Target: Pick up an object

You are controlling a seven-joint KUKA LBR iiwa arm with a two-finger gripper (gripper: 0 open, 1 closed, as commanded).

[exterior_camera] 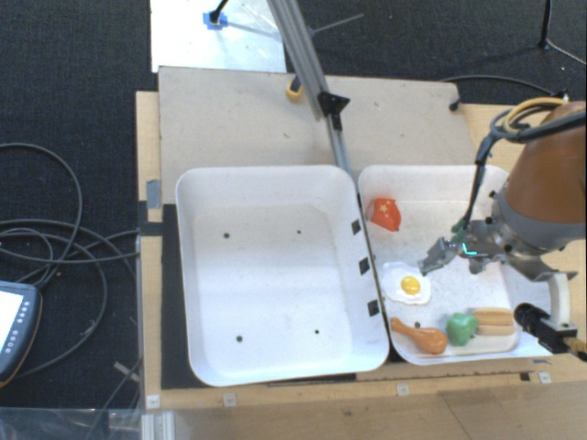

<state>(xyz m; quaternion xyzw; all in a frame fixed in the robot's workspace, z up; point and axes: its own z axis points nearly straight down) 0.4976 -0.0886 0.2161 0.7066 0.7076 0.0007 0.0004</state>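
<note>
- White right bin (431, 183) holds all the candidate objects: a red piece (384, 214) near its upper left, a fried egg (407, 286) against the left wall, a brown drumstick (420, 335) along the front edge, and a green piece (461, 327) touching a hot dog (494, 320) at the front right.
- Left bin (266, 273) carries no objects.
- Gripper (435, 260) hangs over the middle of the right bin, reaching in from the right side of the camera view, tip pointing toward the left and slightly down in the frame.
- State of the fingers: cannot be determined; the tip is dark and too small to resolve. Nothing is seen held between them.
- Governing relation: the fried egg is the nearest object, lying just beside the tip, to its lower left in the view. Judged to be the likely target.
- Egg is flat and roughly round, with no long axis to align on; a low profile may make the grasp unreliable.
- Drumstick lies farther toward the front, long axis roughly left to right, tilted slightly.
- Red piece lies well apart, toward the back left.
</note>
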